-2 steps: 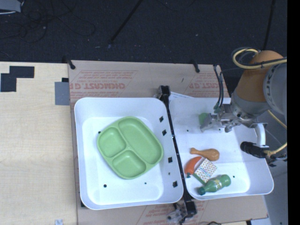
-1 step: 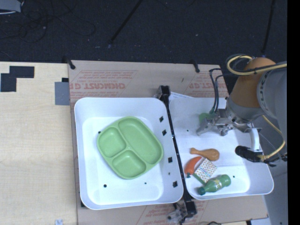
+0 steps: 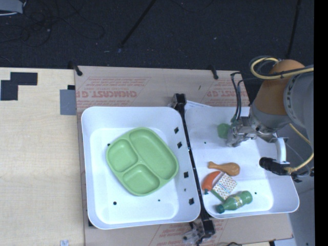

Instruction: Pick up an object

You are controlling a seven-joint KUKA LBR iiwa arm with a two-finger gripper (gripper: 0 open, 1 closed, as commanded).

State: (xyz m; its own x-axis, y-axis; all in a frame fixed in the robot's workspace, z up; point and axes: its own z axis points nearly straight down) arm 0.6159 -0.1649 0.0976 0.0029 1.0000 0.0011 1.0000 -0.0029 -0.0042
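Green object [image 3: 223, 130] just left of the gripper [image 3: 237, 139] in the right bin [image 3: 287, 201], drumstick [image 3: 225, 167], carrot [image 3: 210, 180], packet [image 3: 224, 187], bottle [image 3: 234, 201] below it, divided plate [image 3: 142, 161] in left bin [image 3: 100, 199].

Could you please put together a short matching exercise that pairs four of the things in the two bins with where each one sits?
Things:
1. green divided plate
2. green bottle
3. drumstick-shaped toy
4. small green object

Places:
A. lying near the front edge of the right bin
B. just left of the end effector, in the far part of the right bin
C. in the middle of the left bin
D. in the right bin, just behind the orange toy and the patterned box

Pairs: 1-C, 2-A, 3-D, 4-B
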